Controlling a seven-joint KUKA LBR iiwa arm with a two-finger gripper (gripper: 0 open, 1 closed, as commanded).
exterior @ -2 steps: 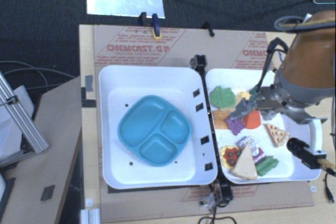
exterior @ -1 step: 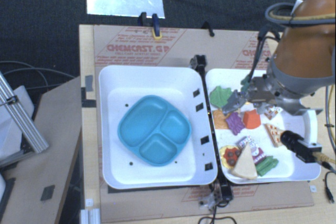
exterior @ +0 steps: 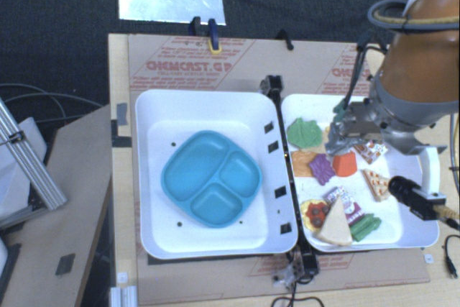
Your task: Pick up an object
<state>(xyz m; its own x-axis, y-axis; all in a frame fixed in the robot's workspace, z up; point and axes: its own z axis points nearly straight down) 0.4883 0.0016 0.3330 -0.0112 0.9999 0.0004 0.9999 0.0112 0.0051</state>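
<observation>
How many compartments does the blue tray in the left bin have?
3. The blue tray has one large compartment on its left, one smaller on the right, and one at the bottom.

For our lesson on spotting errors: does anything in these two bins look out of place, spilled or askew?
Nothing looks spilled or damaged. The blue plastic divided plate sits turned at an angle to the left white bin, and the toy food pieces lie heaped in the right white bin, some overlapping.
</observation>
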